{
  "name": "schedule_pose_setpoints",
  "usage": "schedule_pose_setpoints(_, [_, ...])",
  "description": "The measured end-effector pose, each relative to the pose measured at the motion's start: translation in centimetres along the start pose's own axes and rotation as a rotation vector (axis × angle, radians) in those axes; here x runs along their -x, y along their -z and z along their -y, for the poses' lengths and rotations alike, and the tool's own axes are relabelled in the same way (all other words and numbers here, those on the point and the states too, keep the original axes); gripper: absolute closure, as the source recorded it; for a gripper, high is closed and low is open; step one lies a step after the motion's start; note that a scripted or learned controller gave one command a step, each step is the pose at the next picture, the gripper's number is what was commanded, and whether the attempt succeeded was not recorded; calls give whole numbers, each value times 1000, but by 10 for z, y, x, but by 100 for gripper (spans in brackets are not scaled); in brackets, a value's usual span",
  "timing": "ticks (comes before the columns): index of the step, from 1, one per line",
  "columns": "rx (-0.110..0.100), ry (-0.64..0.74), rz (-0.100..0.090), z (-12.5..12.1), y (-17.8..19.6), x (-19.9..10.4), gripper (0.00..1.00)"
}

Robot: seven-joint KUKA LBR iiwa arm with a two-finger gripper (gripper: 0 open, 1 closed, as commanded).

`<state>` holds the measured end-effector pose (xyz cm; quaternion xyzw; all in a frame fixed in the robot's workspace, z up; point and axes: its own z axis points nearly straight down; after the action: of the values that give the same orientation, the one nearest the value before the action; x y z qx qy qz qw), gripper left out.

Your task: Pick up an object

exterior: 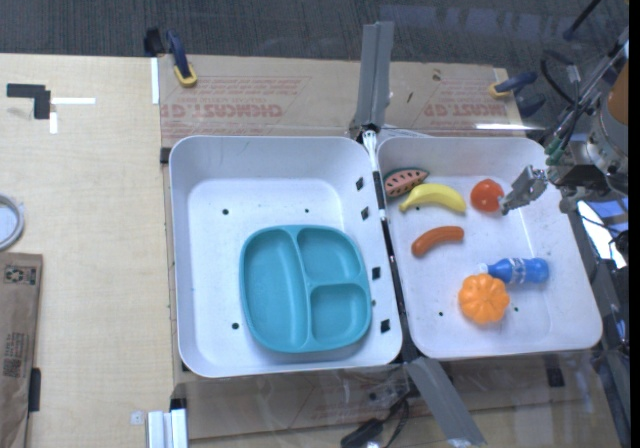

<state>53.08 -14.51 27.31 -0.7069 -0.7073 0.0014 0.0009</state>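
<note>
The right bin (560,336) holds several toy items. A watermelon slice (405,179) and a yellow banana (433,198) lie near its left wall. A red tomato (486,195) sits at the back, and a brown sausage (438,239) lies in the middle. A blue bottle (520,271) lies on its side, with an orange pumpkin (483,298) just in front of it. My gripper (541,197) hangs over the bin's back right, just right of the tomato. It is open, with nothing between its fingers. Its left fingertip (514,196) is close to the tomato.
A teal divided plate (303,288) lies in the left bin (200,236). A grey post (374,76) rises behind the seam between the bins. Clamps sit on the cardboard behind, and a tape roll (6,223) lies at the far left.
</note>
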Motion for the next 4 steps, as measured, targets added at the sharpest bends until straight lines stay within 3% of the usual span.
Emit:
schedule_pose_setpoints(1, [4, 36, 0, 23, -170, 3, 0])
schedule_pose_setpoints(2, [1, 146, -2, 53, -182, -10, 0])
schedule_pose_setpoints(3, [2, 143, -1, 52, -174, -9, 100])
schedule_pose_setpoints(4, [2, 62, 1, 53, -84, 7, 100])
